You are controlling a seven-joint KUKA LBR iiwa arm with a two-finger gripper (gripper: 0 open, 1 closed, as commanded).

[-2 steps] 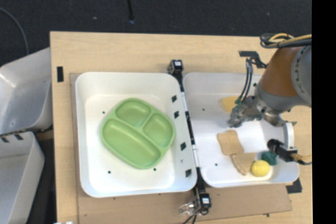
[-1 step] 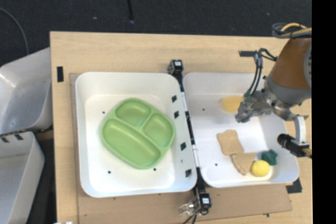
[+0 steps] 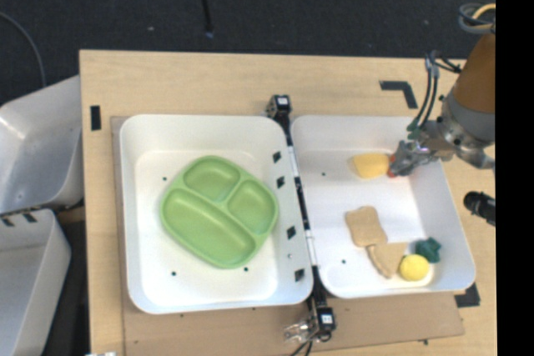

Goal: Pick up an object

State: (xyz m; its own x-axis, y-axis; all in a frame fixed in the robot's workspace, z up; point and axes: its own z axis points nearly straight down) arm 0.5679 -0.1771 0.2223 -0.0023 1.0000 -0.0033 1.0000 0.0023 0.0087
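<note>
Fingers point(image 3: 400, 159) of the gripper point(image 3: 399, 162) sit just beside the yellow lump point(image 3: 370, 165) in the right bin point(image 3: 450, 204). Whether they're spread or closed, I cannot tell

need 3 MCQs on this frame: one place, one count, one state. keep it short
1. Where is the green divided plate?
A. left bin
B. right bin
C. bare bench

2. How many loose items lie in the right bin?
A. two
B. five
C. eight

3. Where is the gripper?
A. over the plate
B. beside the yellow lump
C. outside both bins

Key: 1 A, the plate sits in the left bin. 2 B, lump, two tan pieces, yellow ball, green piece. 3 B, its tip is at the lump's right side.
</note>
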